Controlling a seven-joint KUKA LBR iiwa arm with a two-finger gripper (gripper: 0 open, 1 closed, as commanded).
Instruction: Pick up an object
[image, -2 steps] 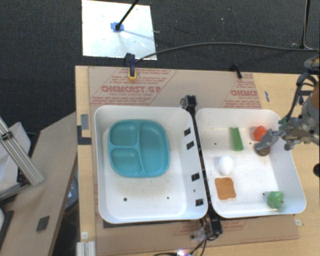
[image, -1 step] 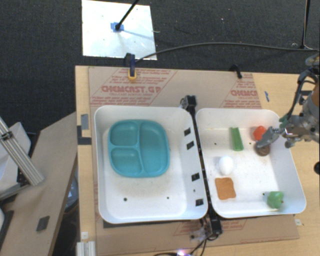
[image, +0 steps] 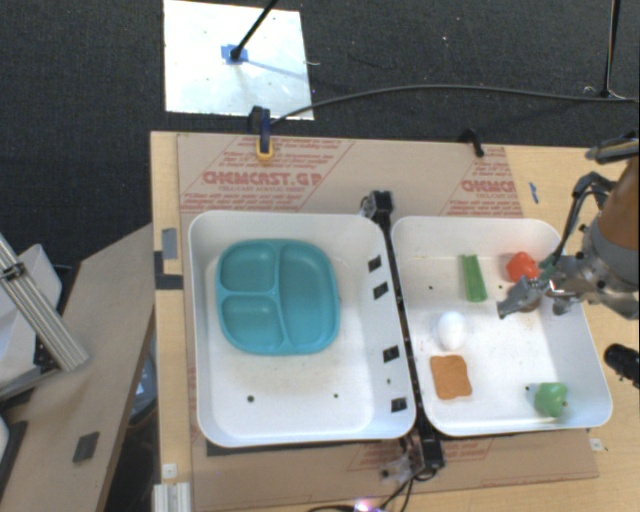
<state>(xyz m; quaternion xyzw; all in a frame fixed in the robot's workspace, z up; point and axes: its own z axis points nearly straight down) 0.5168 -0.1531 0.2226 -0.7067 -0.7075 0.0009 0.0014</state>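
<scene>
Gripper (image: 522, 298) sits over the right bin (image: 585, 375), in its upper-right part, arm coming in from the right; fingers (image: 510, 303) look spread w/ nothing between them, though they're small and grey against white, so that's a read, not a certainty. Candidate objs all in the right bin: orange-red item (image: 521, 266) just beside the gripper, up toward the back wall; green stick (image: 472, 277) near, to its left; white egg-like obj (image: 451, 328) mid-bin; tan square pad (image: 451, 377) below that; green round obj (image: 550, 399) at the front-right corner. Left bin (image: 290, 415) holds a teal divided plate (image: 277, 297). Risks as I see them: nearest target, the orange-red item, sits close to the back-right corner, so a descent there could clip the bin wall or shove the item into the corner w/o closing round it. If it goes for the egg, prob rolls off under fingertip contact; white on white also makes it hard to localise. Tan pad looks flat, so fingers likely scrape the floor and close on air. Green stick is narrow; if the fingers aren't set across it they'd close along it and miss. Any off-centre closure just nudges things.
</scene>
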